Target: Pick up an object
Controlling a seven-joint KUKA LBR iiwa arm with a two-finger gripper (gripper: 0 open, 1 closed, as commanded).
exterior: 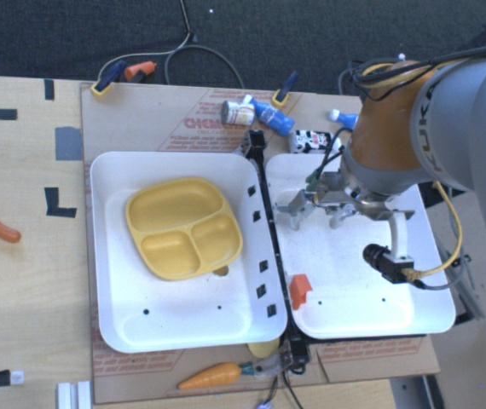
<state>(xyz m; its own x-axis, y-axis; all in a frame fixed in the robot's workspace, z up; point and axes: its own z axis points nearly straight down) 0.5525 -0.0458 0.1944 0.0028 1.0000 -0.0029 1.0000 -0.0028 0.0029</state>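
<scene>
Orange block (pixel 299 290) lay at the near left edge of the right bin (pixel 354 309), close against the divider, and I took it for the likeliest pick. From the gripper (pixel 318 211) it sat toward the camera and slightly left, well apart. I saw the fingers spread with nothing between them. Its long axis I couldn't judge; it looked small and stubby. The arm's bulk hid the bin's far right corner.

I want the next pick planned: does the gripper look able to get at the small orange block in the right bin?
Probably yes. The orange block lies alone at the right bin's near-left corner, nothing on top; the gripper hangs above the same bin. The bin wall beside it may crowd the approach.
</scene>
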